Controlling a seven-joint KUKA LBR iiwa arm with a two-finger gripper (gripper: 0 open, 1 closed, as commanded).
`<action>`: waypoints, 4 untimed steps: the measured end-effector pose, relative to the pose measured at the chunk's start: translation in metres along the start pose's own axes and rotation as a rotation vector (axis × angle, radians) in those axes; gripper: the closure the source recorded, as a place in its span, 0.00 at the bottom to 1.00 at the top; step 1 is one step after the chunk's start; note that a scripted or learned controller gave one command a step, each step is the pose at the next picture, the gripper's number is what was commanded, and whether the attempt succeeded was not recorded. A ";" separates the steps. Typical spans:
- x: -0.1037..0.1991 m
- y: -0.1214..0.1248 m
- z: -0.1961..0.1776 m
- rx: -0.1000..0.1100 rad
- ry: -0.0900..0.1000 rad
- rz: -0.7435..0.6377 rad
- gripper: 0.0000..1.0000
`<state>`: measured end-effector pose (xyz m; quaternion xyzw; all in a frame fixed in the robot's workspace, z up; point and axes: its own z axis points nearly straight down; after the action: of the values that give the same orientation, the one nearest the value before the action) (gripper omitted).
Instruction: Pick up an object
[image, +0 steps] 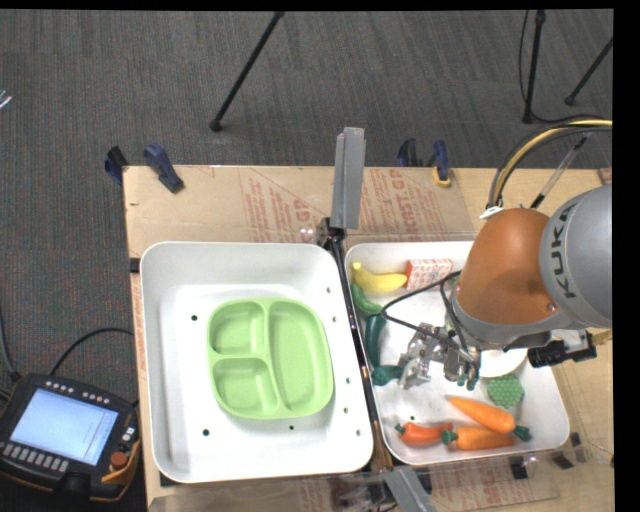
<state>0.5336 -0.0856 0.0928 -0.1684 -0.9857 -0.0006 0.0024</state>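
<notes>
Orange plastic carrots (483, 413) near edge of right white bin (557, 400); two-finger gripper (437, 360) above them, finger state unclear; green sectioned plate (270, 358) in left white bin (165, 300).

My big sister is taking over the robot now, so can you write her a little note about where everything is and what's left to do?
Gripper: low over the right bin, near its middle. I can't see anything held between its fingers.
Right bin holds: a banana at the far left corner, a green vegetable along the left wall, carrots near the front wall, and a round green-patterned piece.
Left bin: a green divided plate.
Done: arm is over the toys.
Left: nothing looks picked up yet; an object must be grasped and lifted.
</notes>
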 end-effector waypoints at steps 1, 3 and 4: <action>-0.077 -0.009 0.007 0.000 -0.003 0.251 1.00; -0.110 -0.001 0.006 -0.001 -0.004 0.570 0.00; -0.083 0.025 0.007 0.001 -0.002 0.580 0.00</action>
<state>0.6202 -0.0901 0.0858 -0.4432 -0.8964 0.0006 0.0014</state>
